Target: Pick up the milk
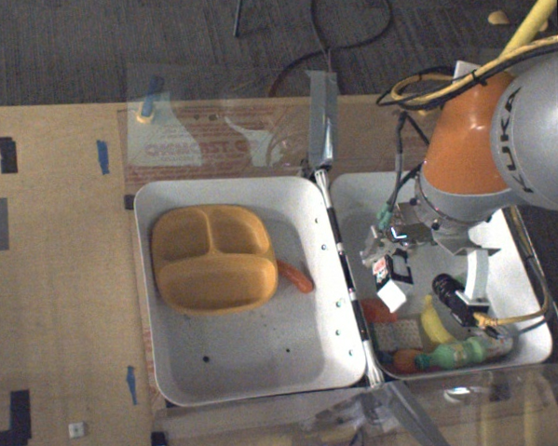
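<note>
Mostly smooth orange sectioned tray (212, 258).

I see the bench (58, 276), a flat brown cardboard-like surface with black marks at its left edge and small blue tape pieces. Two shallow white bins stand directly on it, side by side and touching along a metal divider. The left bin (258, 358) is the bigger in my view. The right bin (352, 200) sits at the bench's right end, partly under the arm.
</note>
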Available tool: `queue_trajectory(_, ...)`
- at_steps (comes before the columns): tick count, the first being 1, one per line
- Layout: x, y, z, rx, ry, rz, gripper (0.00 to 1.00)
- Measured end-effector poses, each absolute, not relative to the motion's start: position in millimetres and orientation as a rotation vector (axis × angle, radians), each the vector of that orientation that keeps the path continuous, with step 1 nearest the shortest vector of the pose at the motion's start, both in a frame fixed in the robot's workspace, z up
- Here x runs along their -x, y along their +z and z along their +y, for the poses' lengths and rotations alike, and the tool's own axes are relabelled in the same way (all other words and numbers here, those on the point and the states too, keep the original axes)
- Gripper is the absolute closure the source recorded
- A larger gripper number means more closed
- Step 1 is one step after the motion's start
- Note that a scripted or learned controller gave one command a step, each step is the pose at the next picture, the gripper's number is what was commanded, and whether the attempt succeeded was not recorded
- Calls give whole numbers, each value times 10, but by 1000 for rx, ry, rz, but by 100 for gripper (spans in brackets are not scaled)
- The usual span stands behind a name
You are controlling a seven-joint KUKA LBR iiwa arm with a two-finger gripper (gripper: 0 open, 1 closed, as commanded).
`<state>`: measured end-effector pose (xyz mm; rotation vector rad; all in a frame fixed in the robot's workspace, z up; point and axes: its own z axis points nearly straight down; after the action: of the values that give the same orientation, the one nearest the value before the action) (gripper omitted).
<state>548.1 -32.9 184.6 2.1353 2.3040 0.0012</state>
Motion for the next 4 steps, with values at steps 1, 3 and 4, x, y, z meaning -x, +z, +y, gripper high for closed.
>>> queue_trajectory(1,-4970,2320,82,-2331,-4,2109,100)
queue_trajectory(3,-5347,2284,-769,-2246,0,2193,0)
queue_trajectory(4,-4787,1411,-1169,-2255,-1,2189,0)
